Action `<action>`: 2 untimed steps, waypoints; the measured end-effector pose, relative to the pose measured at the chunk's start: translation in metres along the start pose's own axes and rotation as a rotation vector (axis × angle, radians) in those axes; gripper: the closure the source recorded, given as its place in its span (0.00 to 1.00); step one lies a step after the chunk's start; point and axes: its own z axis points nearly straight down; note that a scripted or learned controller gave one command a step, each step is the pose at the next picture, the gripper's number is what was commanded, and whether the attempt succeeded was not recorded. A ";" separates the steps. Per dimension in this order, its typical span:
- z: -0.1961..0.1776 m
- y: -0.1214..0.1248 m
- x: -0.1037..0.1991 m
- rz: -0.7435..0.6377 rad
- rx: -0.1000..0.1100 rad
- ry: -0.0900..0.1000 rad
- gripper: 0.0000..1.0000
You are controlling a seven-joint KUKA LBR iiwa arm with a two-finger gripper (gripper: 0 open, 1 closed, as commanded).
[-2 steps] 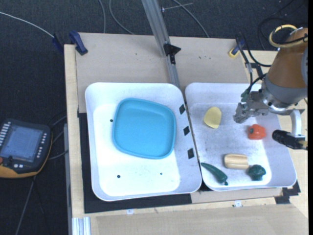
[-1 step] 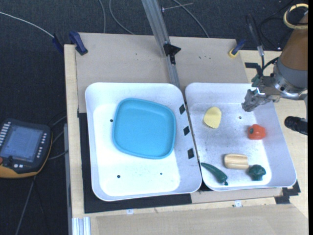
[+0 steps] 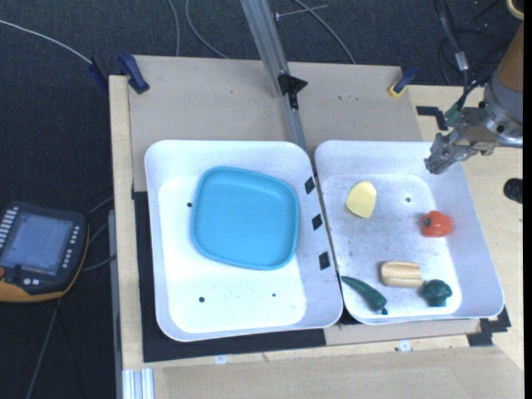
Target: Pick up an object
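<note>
Grey gripper [image 3: 440, 158] is seen above the right bin's [image 3: 475, 248] far edge, apparently empty; how far it is open cannot be told.

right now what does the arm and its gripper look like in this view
The arm comes in at the right edge as a rounded grey body with an orange-tan band above the wrist. Below it sits a silver-grey metal wrist block, and the gripper ends in short, dark grey metal fingers. A black cable runs down alongside the arm toward the wrist. No lettering or markings are readable.
</note>
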 end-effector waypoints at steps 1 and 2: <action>0.010 0.000 0.058 -0.004 0.006 0.002 1.00; 0.007 0.005 0.108 -0.004 0.005 0.002 1.00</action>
